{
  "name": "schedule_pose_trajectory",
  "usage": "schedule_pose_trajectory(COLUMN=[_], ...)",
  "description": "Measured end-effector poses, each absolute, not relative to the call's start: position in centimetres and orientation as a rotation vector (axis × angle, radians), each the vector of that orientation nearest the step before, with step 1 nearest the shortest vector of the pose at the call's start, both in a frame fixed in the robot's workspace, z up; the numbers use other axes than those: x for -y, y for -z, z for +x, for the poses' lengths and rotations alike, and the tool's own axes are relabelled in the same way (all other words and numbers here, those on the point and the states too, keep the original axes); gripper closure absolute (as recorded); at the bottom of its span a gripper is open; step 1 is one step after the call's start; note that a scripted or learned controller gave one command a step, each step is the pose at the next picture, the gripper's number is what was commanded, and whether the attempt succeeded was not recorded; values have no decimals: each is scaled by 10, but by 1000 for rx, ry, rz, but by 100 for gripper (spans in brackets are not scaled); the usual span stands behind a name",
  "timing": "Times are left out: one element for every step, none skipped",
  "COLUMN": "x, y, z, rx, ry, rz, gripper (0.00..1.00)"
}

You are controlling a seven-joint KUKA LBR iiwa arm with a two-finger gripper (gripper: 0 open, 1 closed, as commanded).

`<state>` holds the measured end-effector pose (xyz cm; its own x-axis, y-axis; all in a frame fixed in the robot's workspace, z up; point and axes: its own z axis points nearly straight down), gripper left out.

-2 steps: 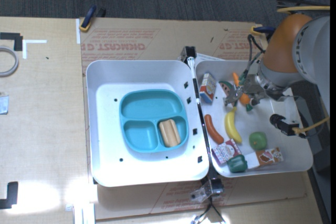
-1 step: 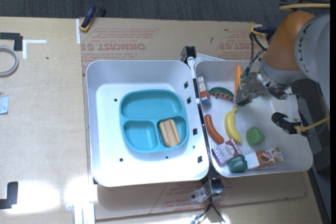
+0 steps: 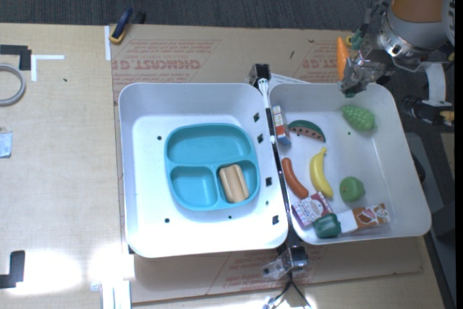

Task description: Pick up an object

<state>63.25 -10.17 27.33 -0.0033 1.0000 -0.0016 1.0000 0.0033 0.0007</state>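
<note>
My gripper [image 3: 352, 85] hangs over the far rim of the right bin [image 3: 405, 155], near its back corner. An orange carrot-like piece [image 3: 341, 58] shows just left of the gripper's body; I cannot tell whether it is held or lies on the cardboard behind. A bumpy green fruit [image 3: 359, 118] lies just below the gripper inside the bin. Further in are a watermelon slice [image 3: 307, 130], a banana [image 3: 320, 172], a red sausage [image 3: 294, 178] and a green lime [image 3: 351, 189].
The right bin's near edge holds a green pepper [image 3: 327, 226], a pink packet [image 3: 311, 209] and a brown carton [image 3: 370, 216]. In the left bin [image 3: 145, 155], a teal divided plate [image 3: 195, 155] carries a bread roll [image 3: 233, 182]. Clips join the bins.
</note>
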Motion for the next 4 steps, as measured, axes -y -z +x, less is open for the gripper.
schedule_pose_trajectory(x=[123, 123, 123, 147], y=[-310, -320, -329, -247], z=[610, 611, 611, 597], rx=[-2220, -2222, -2223, -2220], ry=[1, 2, 3, 2], rz=[2220, 2215, 2211, 2223], gripper=[100, 100, 100, 100])
